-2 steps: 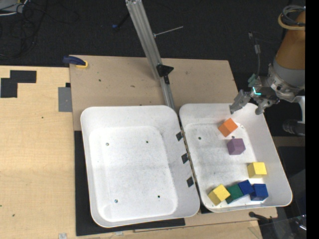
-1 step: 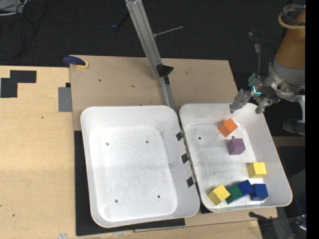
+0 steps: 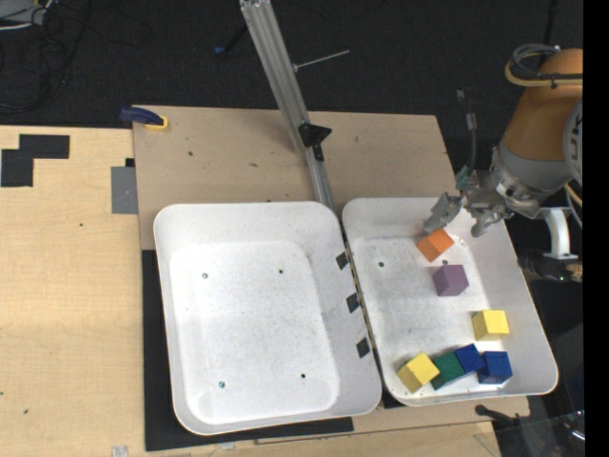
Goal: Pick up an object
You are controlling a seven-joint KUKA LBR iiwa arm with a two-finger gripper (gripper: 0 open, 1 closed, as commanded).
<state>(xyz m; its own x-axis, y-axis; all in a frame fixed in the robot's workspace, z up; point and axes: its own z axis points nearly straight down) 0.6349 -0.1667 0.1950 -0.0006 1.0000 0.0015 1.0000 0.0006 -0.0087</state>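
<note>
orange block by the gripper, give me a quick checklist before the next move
1. Orange block in the right bin: ok.
2. Gripper near the block: ok, it sits just above and right of it in the view.
3. Fingers around the block: cannot tell from this angle.
4. Room around the block: ok, the purple block sits apart, below it.
5. Other blocks out of the way: ok, the yellow block and the cluster at the bin's near edge lie well away.
</note>
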